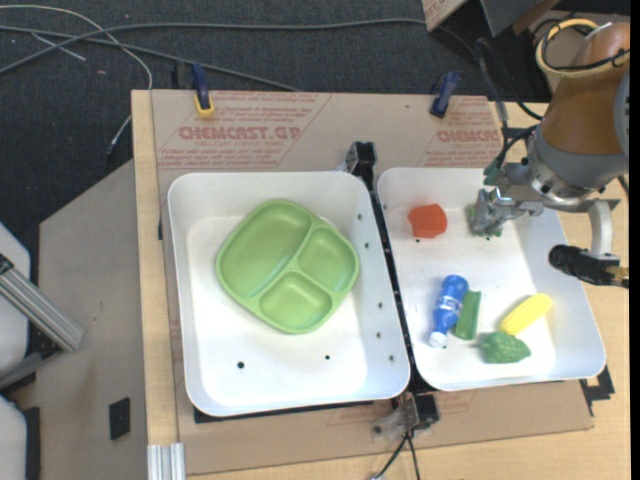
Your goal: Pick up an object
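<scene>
The right bin [560,368] holds a red block [428,220] near its back left, a blue bottle [448,309] in the middle, a green bar [467,315] touching the bottle's right side, a yellow piece [526,313], and a green broccoli-like toy [504,348] at the front. My gripper [487,216] hangs over the back of this bin, just right of the red block and apart from it. Nothing shows between its fingers.
The left bin [200,368] holds a light green divided plate [287,265]. A black divider runs between the two bins. Clamps sit at the back of the cardboard base. The arm's grey body and orange band fill the upper right.
</scene>
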`<state>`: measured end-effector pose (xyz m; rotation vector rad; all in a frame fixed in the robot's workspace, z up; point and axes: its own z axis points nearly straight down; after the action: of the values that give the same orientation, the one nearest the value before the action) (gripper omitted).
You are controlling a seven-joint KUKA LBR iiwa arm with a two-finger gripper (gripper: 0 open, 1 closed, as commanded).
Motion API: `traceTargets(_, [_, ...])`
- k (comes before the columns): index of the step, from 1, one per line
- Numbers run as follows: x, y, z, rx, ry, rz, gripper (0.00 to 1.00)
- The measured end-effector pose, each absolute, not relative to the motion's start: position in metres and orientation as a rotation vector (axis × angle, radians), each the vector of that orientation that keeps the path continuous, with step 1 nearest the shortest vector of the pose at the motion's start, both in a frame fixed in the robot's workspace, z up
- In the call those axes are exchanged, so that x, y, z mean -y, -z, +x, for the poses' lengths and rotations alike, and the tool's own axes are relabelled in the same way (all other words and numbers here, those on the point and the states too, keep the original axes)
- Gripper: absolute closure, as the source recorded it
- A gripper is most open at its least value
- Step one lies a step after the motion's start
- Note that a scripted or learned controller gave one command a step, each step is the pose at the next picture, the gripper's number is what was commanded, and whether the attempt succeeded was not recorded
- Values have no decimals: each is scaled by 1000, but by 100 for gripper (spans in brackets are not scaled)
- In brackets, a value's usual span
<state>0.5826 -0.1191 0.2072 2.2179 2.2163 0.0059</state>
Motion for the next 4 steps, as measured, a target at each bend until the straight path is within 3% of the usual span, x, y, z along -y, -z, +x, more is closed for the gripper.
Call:
traceTargets(1, [119,-252,589,-2219,-6,2216,100])
traceTargets(4, [-24,-260,619,-2227,-4,2215,100])
